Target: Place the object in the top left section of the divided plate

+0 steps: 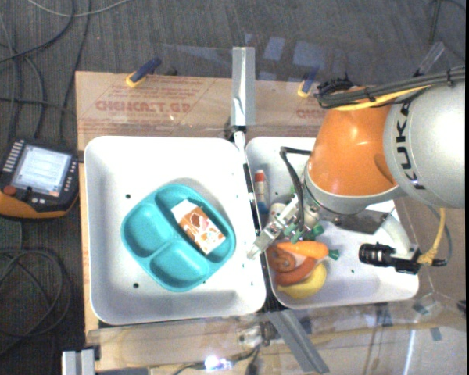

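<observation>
1 plate point(152, 233), 1 box point(201, 226), 2 bins point(109, 162)

Bright even light, soft shadows, slight blur

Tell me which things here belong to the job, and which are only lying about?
Job: divided plate, small box lying on it, gripper.
Lying about: carrot, banana, marker, handheld screen.

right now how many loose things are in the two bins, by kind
divided plate: 1
small carton: 1, lying in the plate
play food: 3 — carrot, lemon, reddish piece
marker: 1
total: 6; more may sit hidden beneath the arm
</observation>
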`<act>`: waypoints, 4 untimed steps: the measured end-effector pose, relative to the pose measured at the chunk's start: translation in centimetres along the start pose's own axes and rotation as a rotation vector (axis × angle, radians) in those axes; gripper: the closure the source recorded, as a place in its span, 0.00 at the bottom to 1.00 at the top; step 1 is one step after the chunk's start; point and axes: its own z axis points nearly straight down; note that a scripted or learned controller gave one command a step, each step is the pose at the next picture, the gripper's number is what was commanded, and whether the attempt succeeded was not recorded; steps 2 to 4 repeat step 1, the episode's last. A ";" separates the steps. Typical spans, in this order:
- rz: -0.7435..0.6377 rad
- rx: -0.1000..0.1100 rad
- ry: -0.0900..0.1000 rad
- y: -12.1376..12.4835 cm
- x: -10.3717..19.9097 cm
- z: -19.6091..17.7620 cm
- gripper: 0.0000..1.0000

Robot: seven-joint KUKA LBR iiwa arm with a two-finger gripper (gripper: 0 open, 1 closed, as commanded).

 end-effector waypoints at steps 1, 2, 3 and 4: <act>-0.116 0.003 0.003 3.6 4.4 3.3 0.00; -0.116 0.003 0.003 3.6 4.4 3.3 0.00; -0.116 0.003 0.003 3.6 4.4 3.3 0.00; -0.116 0.003 0.003 3.6 4.4 3.3 0.00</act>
